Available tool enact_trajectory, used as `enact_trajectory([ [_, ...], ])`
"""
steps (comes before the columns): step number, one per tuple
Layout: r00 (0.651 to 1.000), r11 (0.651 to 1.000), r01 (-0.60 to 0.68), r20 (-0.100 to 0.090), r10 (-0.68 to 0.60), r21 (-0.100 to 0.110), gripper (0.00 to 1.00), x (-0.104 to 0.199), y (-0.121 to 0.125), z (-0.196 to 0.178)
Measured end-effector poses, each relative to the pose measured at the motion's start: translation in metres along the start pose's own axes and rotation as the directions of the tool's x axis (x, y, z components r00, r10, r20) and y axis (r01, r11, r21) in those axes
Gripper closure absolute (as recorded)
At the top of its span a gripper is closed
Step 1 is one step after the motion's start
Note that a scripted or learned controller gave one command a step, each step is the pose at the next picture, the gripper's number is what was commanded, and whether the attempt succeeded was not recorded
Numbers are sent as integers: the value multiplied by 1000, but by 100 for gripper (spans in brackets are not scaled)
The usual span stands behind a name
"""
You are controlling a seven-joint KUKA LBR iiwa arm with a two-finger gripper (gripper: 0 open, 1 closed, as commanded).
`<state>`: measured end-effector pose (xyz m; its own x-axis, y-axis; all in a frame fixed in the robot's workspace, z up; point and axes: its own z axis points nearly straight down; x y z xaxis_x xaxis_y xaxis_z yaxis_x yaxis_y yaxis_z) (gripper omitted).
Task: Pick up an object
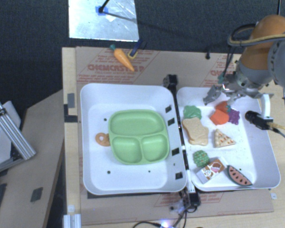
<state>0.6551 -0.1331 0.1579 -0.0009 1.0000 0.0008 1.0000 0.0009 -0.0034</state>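
My gripper (222, 97) hangs over the back of the right bin (268, 160), open, with its grey fingers (211, 98) spread and nothing between them. Just below it lies an orange-red block (220, 116), with purple grapes (234, 116) to its right. Further objects in this bin are a green leafy piece (192, 111), a bread slice (195, 131), a pizza slice (223, 139), a broccoli (201, 156), a small box (210, 170) and a watermelon slice (239, 175).
The left bin (92, 175) holds a green divided plate (137, 136) and a pretzel (103, 139). A toy carrot (123, 59) lies on the cardboard behind the bins. A black part (259, 120) sticks out over the right bin's right side.
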Motion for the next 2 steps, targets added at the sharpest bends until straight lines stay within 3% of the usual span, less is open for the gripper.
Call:
enact_trajectory([
  [1,1000,1000,5,3,-5,-8,0,2,6,60],
  [2,1000,1000,5,2,-5,-5,0,3,7,73],
])
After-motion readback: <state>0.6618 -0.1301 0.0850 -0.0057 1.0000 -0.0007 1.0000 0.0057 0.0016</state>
